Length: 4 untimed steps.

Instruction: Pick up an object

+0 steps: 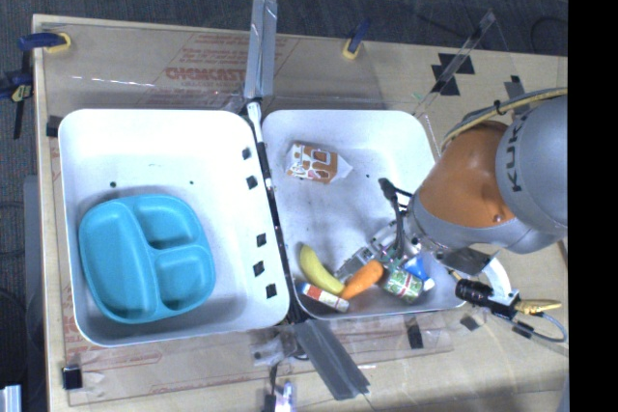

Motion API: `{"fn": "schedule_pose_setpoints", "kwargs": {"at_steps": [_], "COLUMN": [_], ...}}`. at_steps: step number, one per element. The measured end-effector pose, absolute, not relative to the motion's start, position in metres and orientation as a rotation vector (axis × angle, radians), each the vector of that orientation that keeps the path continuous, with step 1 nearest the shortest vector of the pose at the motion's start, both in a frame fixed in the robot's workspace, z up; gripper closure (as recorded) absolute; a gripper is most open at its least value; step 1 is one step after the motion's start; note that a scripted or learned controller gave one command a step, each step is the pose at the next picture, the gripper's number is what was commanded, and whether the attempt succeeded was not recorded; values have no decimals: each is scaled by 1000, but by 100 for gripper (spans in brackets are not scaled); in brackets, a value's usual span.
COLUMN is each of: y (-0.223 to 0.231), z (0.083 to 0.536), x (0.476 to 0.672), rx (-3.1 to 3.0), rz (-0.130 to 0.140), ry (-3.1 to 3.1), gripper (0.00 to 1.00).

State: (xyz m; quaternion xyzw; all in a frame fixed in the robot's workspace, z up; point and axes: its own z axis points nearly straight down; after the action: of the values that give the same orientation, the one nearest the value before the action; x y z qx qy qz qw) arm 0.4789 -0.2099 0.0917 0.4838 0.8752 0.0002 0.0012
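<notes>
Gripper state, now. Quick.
Gripper: low in the right bin, among the carrot, banana and can; open or closed cannot be told, nor any hold.

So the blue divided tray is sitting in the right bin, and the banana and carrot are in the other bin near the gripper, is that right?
Not quite. The camera view shows the blue divided tray in the left bin, not the right one. The banana and carrot do lie in the other bin, the right bin, near the gripper.
</notes>
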Motion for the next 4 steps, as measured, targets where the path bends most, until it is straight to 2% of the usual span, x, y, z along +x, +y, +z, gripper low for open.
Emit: {"fn": "schedule_pose_setpoints", "kwargs": {"at_steps": [1,2,3,4], "y": [-210,-208,-211,-211], "z": [99,91,186,185], "x": [479,562,598,598], "rx": [1514,1148,1068,1068], "rz": [-1,0,0,0], "ry": [2755,2925,2955,2956], "gripper": [100,100,100,0]}}
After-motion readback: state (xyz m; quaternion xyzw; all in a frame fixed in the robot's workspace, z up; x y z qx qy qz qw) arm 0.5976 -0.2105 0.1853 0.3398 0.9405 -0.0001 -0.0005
